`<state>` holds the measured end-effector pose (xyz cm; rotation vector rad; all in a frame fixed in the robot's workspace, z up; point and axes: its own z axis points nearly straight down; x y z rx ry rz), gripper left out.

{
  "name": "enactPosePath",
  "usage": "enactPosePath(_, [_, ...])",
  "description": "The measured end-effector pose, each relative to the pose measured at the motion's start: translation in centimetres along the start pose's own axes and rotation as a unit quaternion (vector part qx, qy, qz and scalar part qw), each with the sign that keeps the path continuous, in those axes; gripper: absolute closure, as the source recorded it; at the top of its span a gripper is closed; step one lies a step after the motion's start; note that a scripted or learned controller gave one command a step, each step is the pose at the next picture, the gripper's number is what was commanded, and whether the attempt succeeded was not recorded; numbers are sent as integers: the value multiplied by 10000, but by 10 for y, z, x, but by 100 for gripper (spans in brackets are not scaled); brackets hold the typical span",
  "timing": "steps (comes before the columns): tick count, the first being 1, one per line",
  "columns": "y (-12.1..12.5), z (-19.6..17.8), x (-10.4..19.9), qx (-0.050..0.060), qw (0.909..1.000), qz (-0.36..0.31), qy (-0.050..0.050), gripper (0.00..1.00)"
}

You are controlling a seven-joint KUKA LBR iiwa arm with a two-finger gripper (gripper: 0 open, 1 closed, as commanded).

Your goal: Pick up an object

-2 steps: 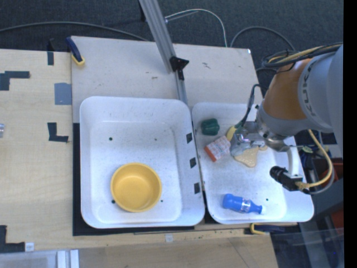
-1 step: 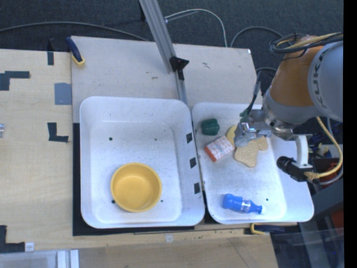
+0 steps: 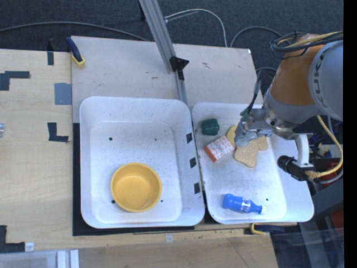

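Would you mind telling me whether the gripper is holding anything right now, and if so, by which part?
It cannot be told. The gripper is low in the right bin, right at the tan cookie-shaped toy, but this view does not show anything clamped in it.

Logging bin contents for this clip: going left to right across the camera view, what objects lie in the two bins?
Round yellow plastic bowl → small dark green rounded object → orange-and-white small packet → blue plastic bottle lying on its side → tan flat cookie-like piece, under the pincer.
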<state>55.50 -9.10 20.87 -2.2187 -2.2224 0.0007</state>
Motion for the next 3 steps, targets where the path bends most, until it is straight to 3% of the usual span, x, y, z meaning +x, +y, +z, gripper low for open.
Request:
enactPosePath(1, [1,3,54,4,10000,-24,6,100])
enactPosePath(3, [30,7,167,4,10000,-27,6,100])
